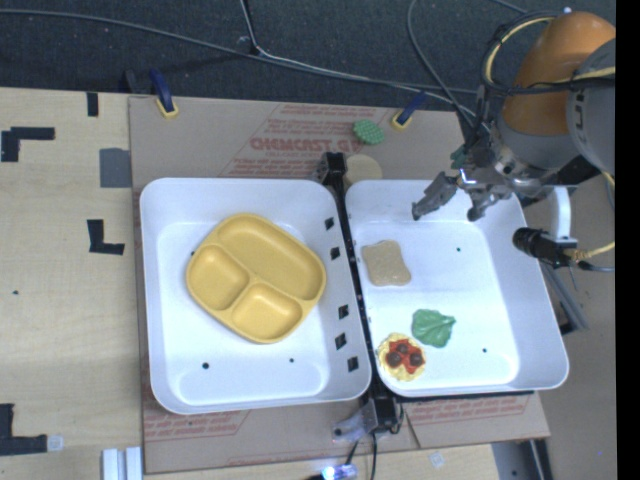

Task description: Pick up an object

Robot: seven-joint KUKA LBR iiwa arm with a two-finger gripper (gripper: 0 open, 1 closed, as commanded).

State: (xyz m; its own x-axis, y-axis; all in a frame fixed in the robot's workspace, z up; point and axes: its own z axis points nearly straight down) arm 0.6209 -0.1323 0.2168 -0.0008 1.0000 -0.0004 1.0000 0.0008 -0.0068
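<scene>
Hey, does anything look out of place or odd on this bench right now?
One thing: a small green item lies on the cardboard beyond the bins, outside the right bin where the tan piece, green leaf and pizza-like toy lie. The yellow divided plate sits skewed in the left bin. Nothing looks spilled or broken.

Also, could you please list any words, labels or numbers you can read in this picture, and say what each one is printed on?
"CHEMCAST": red print on the cardboard behind the bins; a guess, since it is blurred.
Smaller red lines under it: too blurred to read.
Red print on the cardboard's front edge: too small to read.
Bins, yellow tray: no text visible.
</scene>
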